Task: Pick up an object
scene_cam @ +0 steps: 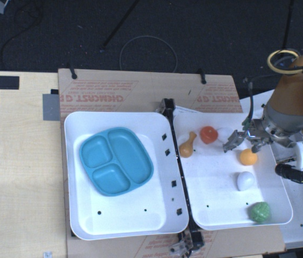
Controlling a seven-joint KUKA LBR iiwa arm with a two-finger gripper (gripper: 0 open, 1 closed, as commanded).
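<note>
The end effector (244, 140) hangs over the upper right part of the right bin (216, 208), its dark metal fingers (232, 142) spread apart with nothing between them. One finger reaches left toward the red ball (208, 134), which lies near it but apart from it. Just below and right of the end effector sits an orange ball (248, 157) — close beside the fingers, though not between them. Behind the end effector the grey wrist and its orange band (294, 87) rise toward the right edge.

Farther out in the same bin, a tan, drumstick-shaped piece (187, 145) lies near the left wall, left of the red ball. A white ball (245, 180) rests below the orange one, and a green, knobbly ball (259, 211) sits in the lower right corner.

The left bin (87, 219) holds a blue divided plate (116, 160) with three compartments, lying flat and turned at a slant. Both bins rest on a cardboard sheet (141, 93) on the pale wooden desk (17, 171).
</note>
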